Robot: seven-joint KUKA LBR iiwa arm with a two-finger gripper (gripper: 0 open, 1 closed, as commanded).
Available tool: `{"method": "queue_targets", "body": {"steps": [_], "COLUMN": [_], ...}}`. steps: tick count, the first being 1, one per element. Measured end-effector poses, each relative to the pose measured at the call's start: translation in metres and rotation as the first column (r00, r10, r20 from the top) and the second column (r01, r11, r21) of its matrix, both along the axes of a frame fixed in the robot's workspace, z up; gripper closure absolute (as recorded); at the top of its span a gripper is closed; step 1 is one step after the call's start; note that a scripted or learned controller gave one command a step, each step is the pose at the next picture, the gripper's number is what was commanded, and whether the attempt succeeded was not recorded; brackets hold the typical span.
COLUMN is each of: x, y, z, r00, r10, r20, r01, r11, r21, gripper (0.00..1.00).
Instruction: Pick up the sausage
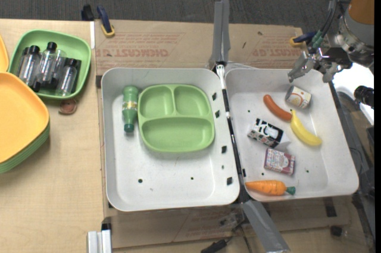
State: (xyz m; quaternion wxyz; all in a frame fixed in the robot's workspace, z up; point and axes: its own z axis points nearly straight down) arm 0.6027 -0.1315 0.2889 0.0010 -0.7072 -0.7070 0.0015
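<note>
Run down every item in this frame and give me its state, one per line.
Sausage: lying in right bin, untouched.
Banana: lying beside sausage.
Carrot: lying at front rim.
Green bottle: lying beside divided plate.
Gripper: above right bin's back edge, holding nothing.

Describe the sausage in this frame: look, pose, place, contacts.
The sausage is a short, smooth, orange-red cylinder with rounded ends, glossy like toy plastic. It lies flat on the floor of the right bin, in its upper middle, slanted from upper left to lower right. Its lower right end meets or nearly meets the top of the banana; contact cannot be told. The small can lies just to its right, apart. The gripper hangs above and to the right, holding nothing.
</note>
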Motion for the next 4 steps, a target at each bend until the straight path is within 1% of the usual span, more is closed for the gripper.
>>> {"method": "queue_targets", "body": {"steps": [1,2,3,4], "x": [0.007,0.028,0.027,-0.059], "y": [0.027,-0.016,-0.017,0.014], "z": [-0.129,-0.198,-0.19,-0.101], "r00": [1.0,0.996,0.996,0.992], "r10": [0.013,-0.091,-0.094,-0.127], "r20": [0.001,0.001,0.0,0.0], "r01": [-0.013,0.091,0.094,0.127], "r11": [1.0,0.996,0.996,0.992], "r21": [0.0,0.0,0.0,0.001], "gripper": [0.0,0.0,1.0,1.0]}}
